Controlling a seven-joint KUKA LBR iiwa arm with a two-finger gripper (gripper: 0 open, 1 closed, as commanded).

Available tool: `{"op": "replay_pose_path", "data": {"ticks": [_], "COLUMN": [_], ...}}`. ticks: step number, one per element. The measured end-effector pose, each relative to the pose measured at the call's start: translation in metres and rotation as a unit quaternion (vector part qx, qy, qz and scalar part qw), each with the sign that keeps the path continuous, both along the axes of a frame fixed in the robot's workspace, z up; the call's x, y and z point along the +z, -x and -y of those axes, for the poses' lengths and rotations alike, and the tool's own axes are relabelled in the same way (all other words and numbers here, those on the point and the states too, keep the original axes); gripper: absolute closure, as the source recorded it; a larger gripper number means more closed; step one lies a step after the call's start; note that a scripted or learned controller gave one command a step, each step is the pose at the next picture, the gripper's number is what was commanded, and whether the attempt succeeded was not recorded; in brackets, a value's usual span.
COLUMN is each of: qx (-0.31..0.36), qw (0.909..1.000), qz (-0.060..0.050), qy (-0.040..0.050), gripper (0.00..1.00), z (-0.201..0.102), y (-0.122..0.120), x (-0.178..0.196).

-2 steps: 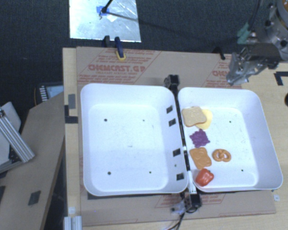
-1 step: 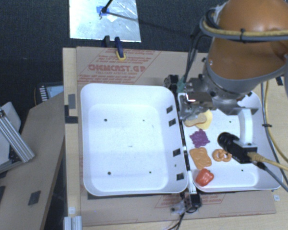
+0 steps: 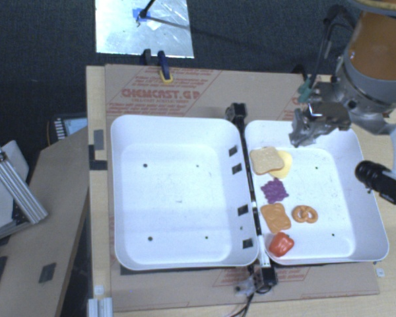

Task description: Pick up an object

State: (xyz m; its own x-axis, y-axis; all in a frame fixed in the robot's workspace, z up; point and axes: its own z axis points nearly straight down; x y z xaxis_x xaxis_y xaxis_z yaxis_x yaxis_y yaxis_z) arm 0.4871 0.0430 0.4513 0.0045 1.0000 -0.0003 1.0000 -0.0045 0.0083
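- The grey two-finger gripper (image 3: 306, 135) hung over the right shallow white bin's (image 3: 356, 207) far edge; its jaw state could not be told.
- A tan toast slice (image 3: 266, 160), yellow disc (image 3: 284, 164), purple cluster (image 3: 274, 190), orange slab (image 3: 275, 216), pretzel (image 3: 304, 214) and red pepper (image 3: 281, 244) lay there, seemingly untouched.
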Motion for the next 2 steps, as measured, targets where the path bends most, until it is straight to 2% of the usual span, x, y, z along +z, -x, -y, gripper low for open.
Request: {"op": "replay_pose_path", "data": {"ticks": [1,2], "qx": [0.006,0.005], "qw": [1.0,1.0], "qz": [0.0,-0.001], "qy": [-0.0014,-0.0011], "gripper": [1.0,1.0], "z": [-0.042,-0.053], "y": [0.0,0.0], "x": [0.043,0.086]}}
